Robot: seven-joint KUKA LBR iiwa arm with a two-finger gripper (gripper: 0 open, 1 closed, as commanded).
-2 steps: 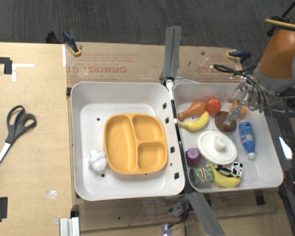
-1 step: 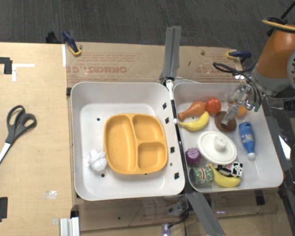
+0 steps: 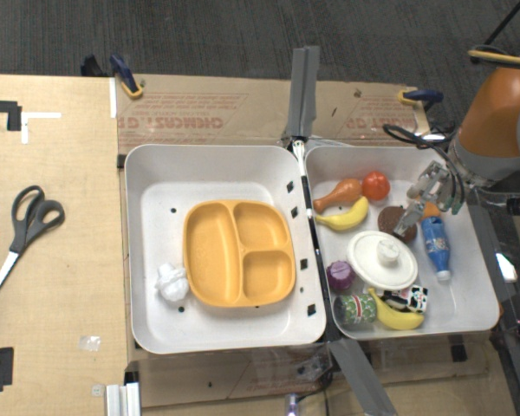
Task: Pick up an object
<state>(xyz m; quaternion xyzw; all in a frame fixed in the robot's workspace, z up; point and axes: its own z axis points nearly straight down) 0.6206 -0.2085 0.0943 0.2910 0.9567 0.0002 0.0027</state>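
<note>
Your yellow plastic banana (image 3: 400, 318) lies at the right white bin's (image 3: 478, 306) near edge; farther back the gripper (image 3: 413, 216) hangs over a brown round object (image 3: 389, 219), fingers seemingly parted, gripping nothing.

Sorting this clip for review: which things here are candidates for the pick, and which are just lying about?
Part of the job:
tool, low in the right bin
bananas
tomato
drumstick
blue bottle
white lid
brown round piece
purple cup

Lying about:
scissors on the bench
yellow divided plate and white crumpled lump in the left bin
</note>
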